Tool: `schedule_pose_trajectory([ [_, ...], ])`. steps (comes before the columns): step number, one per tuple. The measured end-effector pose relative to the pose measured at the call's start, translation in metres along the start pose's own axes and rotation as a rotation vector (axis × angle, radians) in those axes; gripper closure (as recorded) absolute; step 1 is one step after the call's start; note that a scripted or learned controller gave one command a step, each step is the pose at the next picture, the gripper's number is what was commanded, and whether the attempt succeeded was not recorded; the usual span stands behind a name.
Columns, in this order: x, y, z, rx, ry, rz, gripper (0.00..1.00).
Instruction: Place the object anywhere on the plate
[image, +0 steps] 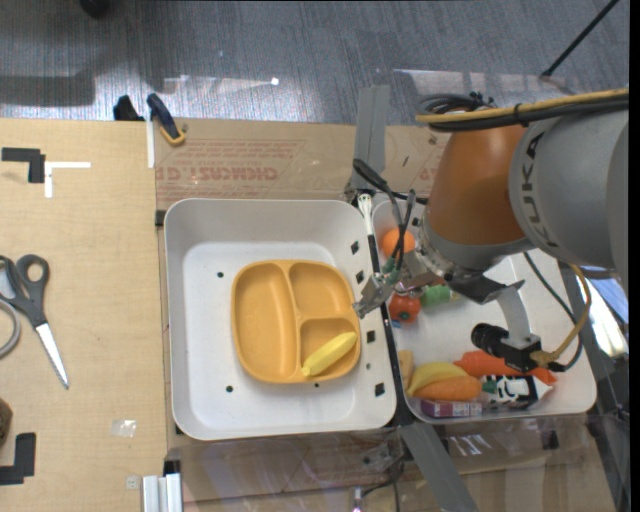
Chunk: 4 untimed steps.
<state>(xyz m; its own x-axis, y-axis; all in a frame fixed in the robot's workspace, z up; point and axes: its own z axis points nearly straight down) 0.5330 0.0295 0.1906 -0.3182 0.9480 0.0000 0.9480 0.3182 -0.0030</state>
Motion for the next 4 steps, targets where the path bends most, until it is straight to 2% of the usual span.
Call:
schedule_pose_trajectory([
  [4,0.0,0.0,0.0,0.0,0.0,0.0,0.0],
])
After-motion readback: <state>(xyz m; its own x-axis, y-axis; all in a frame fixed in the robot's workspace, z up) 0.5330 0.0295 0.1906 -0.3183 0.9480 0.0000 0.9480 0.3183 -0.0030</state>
